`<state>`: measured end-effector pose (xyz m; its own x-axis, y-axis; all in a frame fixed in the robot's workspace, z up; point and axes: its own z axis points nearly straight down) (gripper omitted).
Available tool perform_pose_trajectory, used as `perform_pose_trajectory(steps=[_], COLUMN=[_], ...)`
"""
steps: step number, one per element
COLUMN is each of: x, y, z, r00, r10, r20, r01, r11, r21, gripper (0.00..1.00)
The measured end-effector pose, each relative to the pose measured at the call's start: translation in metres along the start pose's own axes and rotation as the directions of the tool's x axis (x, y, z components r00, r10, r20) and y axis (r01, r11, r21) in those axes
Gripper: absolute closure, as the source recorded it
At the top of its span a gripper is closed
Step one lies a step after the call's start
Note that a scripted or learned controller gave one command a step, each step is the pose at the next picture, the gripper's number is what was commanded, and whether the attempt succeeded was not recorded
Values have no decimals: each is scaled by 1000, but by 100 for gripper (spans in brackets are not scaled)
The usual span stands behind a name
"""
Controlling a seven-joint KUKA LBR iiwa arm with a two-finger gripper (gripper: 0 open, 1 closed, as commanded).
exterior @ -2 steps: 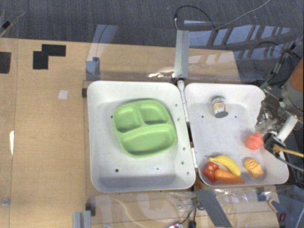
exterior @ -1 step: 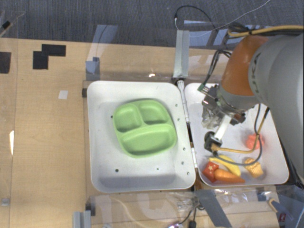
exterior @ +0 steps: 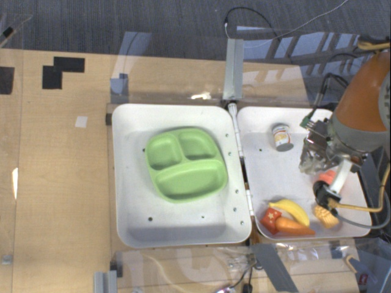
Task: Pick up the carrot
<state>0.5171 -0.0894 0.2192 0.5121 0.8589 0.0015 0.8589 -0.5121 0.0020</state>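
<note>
One gripper (exterior: 313,159) hangs over the right bin (exterior: 259,182), grip state unclear, well above the carrot (exterior: 293,227).

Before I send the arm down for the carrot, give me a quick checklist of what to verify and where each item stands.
1. Carrot located: ok, it lies near the front edge of the right bin.
2. Carrot reachable from above: not ok, the banana lies right against it and a red item sits at its left end.
3. Gripper over the carrot: not ok, it hangs farther back in the bin, above and to the right of it.
4. Gripper free of any load: cannot tell.
5. Small jar out of the path: ok, it stands toward the back of the bin.
6. Green tray out of the way: ok, it sits in the left bin.
</note>
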Motion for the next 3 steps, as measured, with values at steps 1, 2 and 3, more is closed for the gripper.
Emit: perform_pose_trajectory(steps=[1, 2, 3], x=[-58, -65, -64], y=[61, 101, 37], z=[11, 54, 68], r00=[822, 523, 276], r10=[-570, -852, -961], r20=[2, 2, 1], r01=[570, 852, 961], r11=[822, 523, 276], r21=[-3, -2, -2], gripper=[100, 100, 100])
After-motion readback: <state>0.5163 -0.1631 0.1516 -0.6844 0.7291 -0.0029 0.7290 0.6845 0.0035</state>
